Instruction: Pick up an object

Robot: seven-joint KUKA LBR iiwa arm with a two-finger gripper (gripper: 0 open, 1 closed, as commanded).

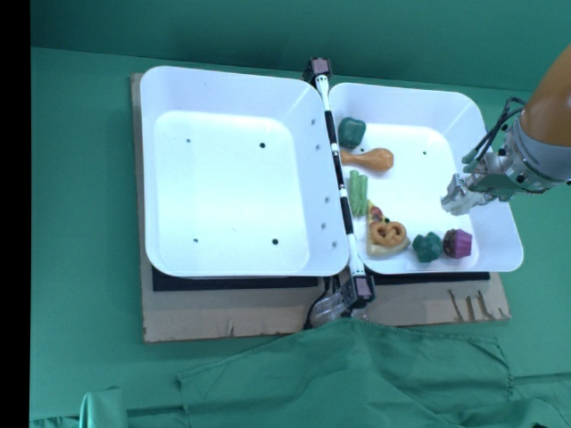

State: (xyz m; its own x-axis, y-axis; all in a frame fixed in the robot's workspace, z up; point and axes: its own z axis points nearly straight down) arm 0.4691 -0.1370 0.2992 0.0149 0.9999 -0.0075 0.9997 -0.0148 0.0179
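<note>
Several toy foods lie in the right bin point(406, 96). A green pepper point(351, 131) sits near its back left, with an orange chicken drumstick point(370, 159) just in front. Green asparagus-like sticks point(358, 192) lie along the divider. A pretzel on a slice point(387, 235), a dark green lump point(426, 246) and a purple cupcake-like piece point(458, 242) line the front. My gripper point(457, 198) hovers over the bin's right side, above and behind the purple piece. Nothing shows between its fingers.
The left bin point(169, 96) stands beside the right one, with a black and white divider bar point(336, 169) between them. Both rest on a cardboard sheet point(178, 324). Crumpled green cloth point(357, 373) lies at the front.
</note>
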